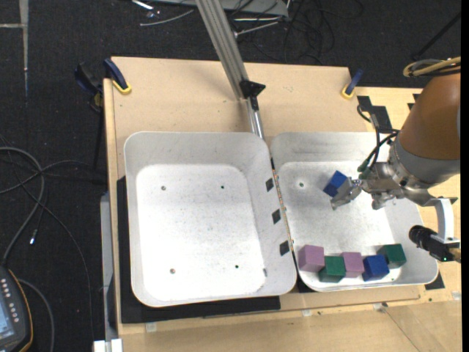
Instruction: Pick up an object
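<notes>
Tool (344,193) pinching a blue block (336,183) above the right bin (308,151), five more blocks (352,264) lined along the rim below it

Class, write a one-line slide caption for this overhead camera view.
Gripper beside a blue block in the right bin; five blocks line its near edge.

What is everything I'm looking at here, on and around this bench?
white bins: 2, white, side by side on the bench
blue block: 1, blue, right bin, at the hand's tip
purple blocks: 2, purple, right bin's near edge
green blocks: 2, green, same row
second blue block: 1, blue, same row
clamps: 2, blue and yellow, bench's far corners
arm: 1, grey and orange, from the right
hand: 1, metal, over right bin
</notes>
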Controlling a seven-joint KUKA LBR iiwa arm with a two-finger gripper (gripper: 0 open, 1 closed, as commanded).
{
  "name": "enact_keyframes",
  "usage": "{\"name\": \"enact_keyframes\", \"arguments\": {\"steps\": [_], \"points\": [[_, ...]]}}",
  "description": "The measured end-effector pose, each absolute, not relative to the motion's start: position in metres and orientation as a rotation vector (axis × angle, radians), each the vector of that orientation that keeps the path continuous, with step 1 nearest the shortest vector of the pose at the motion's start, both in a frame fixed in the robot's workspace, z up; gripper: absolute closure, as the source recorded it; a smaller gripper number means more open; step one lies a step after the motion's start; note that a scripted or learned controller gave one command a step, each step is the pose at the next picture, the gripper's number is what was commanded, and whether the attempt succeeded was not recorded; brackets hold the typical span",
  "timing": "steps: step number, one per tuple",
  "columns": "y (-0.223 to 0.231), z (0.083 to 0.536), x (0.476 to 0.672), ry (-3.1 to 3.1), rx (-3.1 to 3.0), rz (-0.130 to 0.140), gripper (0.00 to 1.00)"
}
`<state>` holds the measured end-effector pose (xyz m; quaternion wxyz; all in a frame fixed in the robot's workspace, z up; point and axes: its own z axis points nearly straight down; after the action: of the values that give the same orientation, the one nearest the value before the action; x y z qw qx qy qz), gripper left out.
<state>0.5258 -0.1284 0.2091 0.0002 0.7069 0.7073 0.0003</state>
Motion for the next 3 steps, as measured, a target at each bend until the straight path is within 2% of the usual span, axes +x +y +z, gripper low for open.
{"name": "enact_keyframes", "arguments": {"steps": [1, 2, 3], "points": [[-0.150, 0.144, 0.589, 2.223, 2.218, -0.003, 0.00], [-0.143, 0.093, 0.642, 2.224, 2.213, 0.002, 0.00], [-0.134, 0.096, 0.620, 2.221, 2.222, -0.002, 0.00]]}}
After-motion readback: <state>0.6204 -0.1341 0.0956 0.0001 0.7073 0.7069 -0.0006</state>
